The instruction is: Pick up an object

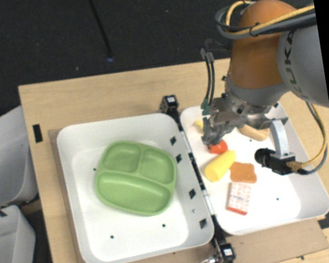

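Arm point(258, 51) down in R bin, gripper at a small red item.
L bin point(138, 240) holds a green divided plate point(136, 177) (three sections). R bin point(287, 201): gripper point(213, 133) low at back-left, can't tell if open or closed. Near it, front to back: red-white packet point(239, 198), yellow piece point(219, 165), orange square point(243, 173), then red item point(218, 148) just under gripper tip (contact unclear).

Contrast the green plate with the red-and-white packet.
The green plate is much larger than the red-and-white packet. The plate is rounded with three compartments; the packet is a flat rectangle. The plate lies in the left bin, the packet in the right bin. Both lie flat.
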`<action>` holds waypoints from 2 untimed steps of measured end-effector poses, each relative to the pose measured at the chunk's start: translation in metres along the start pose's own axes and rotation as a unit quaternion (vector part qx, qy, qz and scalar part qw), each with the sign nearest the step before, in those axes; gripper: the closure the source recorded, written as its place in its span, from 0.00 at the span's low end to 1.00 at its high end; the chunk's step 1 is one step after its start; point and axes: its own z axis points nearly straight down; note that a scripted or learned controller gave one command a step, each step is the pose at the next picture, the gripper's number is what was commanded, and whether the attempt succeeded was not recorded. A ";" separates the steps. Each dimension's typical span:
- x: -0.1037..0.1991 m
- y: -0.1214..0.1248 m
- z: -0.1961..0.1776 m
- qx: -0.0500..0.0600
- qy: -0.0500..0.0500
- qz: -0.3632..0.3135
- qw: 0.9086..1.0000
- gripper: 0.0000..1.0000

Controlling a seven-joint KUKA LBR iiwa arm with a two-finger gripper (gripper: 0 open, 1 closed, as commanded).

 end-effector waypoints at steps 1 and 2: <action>0.046 -0.009 0.019 0.000 0.000 0.000 1.000 1.00; 0.091 -0.012 0.018 -0.001 0.001 -0.001 1.000 1.00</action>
